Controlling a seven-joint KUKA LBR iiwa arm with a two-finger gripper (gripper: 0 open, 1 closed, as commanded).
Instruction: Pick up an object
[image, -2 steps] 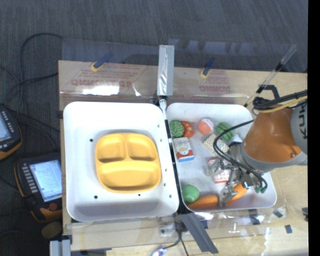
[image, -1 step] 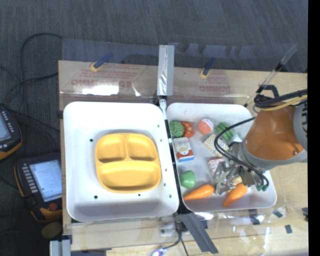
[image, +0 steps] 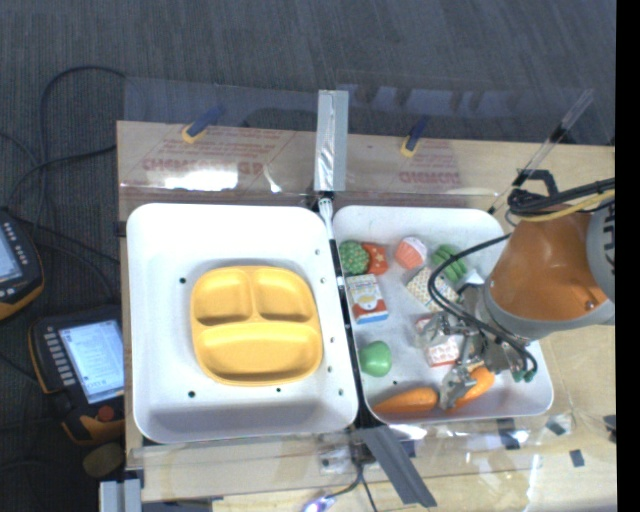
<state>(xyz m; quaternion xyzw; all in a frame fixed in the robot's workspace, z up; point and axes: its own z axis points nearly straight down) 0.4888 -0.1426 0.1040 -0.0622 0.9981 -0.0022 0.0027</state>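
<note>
My gripper (image: 461, 372) hangs low over the front right of the right bin (image: 400, 222), under the orange wrist band (image: 545, 270). Its tip is right by a small orange piece (image: 480, 383) and a white-and-red packet (image: 440, 352); whether it touches either I cannot tell. An orange carrot (image: 405, 402) lies along the front wall just left of it. Further left sits a green ball (image: 376, 358). A small carton (image: 366, 297), a green leafy toy (image: 353, 256), a red piece (image: 376, 258), a pink-orange piece (image: 410, 250) and a green piece (image: 448, 262) fill the back.
The left bin (image: 160, 260) holds a yellow divided plate (image: 257, 322). A metal divider (image: 331, 140) stands at the back between the bins. Black cables (image: 455, 270) loop from the wrist over the right bin. Handheld screens (image: 85, 360) lie left of the bench.
</note>
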